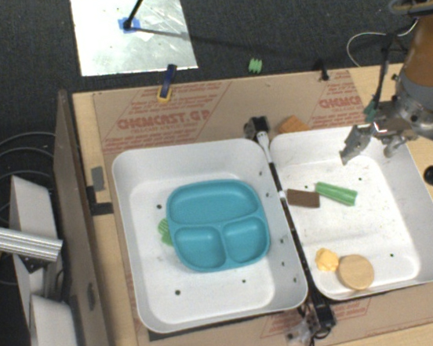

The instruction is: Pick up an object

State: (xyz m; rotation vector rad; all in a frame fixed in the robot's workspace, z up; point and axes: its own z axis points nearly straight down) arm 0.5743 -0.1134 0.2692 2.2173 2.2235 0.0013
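Observation:
The right bin (411,206) holds a green stick-shaped piece (336,193), a brown rectangular block (302,198), a small yellow lump (327,259) and a tan round disc (356,272). My gripper (370,140) hangs over the bin's far right part, above and to the right of the green piece, apart from every object. Its fingers (352,147) are spread and nothing sits between them. The left bin (139,218) carries a teal divided tray (217,223), with a green item (164,231) peeking out at the tray's left edge.
An orange object (292,125) lies on the cardboard just behind the right bin. A black clip (258,129) sits where the two bins meet at the back. Cables loop at the right beside the arm (429,77). A shiny sheet (133,29) lies beyond the bench.

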